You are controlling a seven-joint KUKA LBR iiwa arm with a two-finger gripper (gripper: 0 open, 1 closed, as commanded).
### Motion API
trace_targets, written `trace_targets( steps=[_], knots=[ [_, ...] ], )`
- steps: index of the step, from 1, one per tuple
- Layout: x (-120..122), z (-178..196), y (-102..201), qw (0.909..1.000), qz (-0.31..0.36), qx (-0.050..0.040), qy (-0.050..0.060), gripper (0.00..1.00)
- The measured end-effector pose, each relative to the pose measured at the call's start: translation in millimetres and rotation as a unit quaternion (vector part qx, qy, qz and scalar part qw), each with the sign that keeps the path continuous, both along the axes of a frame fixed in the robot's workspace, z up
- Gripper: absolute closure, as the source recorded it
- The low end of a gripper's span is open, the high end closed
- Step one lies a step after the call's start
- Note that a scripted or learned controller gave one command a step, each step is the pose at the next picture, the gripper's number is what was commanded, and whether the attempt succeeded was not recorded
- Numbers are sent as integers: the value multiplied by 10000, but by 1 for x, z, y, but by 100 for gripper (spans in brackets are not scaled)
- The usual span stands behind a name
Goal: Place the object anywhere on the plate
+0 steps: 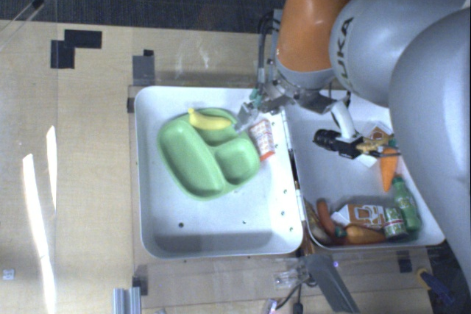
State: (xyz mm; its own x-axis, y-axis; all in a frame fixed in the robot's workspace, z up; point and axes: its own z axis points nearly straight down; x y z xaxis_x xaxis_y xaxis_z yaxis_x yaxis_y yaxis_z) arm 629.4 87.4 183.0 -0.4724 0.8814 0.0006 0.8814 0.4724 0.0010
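1. Where the grey arm (390,33) curves beside its orange band, the letters "UKA" can be read on the casing; the print on the small red-and-white bottle (262,140) and on the brown packet (366,215) in the right bin (316,176) is too small to make out.
2. The banana (210,121) lies on the green plate (191,158) in the left bin (213,228), in the plate's far compartment.
3. Its long axis runs roughly left to right across the view, dipping slightly toward the right, and its right end points at the gripper (245,116).
4. It is plain yellow, short and gently curved, resting flat.
5. The gripper hangs just beside the banana's right end, over the plate's far right rim; whether it is parted or closed cannot be told from this angle.
6. The red-and-white bottle lies against the plate's right rim, its long axis running from far to near, its far end just under the gripper.
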Motion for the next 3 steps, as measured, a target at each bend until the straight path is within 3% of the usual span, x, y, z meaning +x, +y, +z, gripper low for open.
trace_targets(
  steps=[1, 2, 3],
  knots=[
    [31, 120, -50, 9999, 119, -1, -17, 0],
    [22, 210, -52, 9782, -2077, -3, -7, 0],
    [40, 251, -70, 9529, -3034, -4, 0, 0]
  ],
)
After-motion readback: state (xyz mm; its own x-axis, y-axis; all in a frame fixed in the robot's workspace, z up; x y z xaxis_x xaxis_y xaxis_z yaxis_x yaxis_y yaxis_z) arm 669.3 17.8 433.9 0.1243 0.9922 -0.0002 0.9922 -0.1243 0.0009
